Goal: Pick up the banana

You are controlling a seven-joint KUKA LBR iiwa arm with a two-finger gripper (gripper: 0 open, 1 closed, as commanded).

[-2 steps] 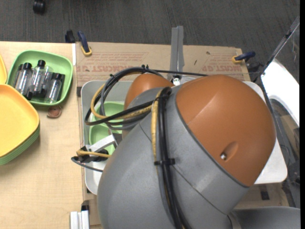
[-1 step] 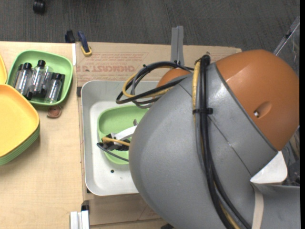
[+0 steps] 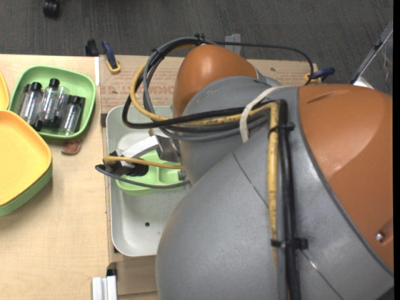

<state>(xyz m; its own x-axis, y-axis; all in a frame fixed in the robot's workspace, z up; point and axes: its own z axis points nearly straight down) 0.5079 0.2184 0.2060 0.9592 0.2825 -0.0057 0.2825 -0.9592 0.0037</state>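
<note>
My grey and orange arm (image 3: 262,186) covers most of the view and hides the right bin and much of the left one. Its gripper (image 3: 165,158) hangs low over the upper part of the left white bin (image 3: 128,233), right above a light green dish-like thing (image 3: 150,179) that lies in the bin. The arm's bulk hides whatever lies under or beside the gripper.
On the wooden bench at left stand a green tray (image 3: 53,99) with several small bottles, a stack of yellow plates (image 3: 22,161) and a small brown disc (image 3: 72,146). A blue-handled clamp (image 3: 111,58) sits at the back edge. The bin's near floor is bare white.
</note>
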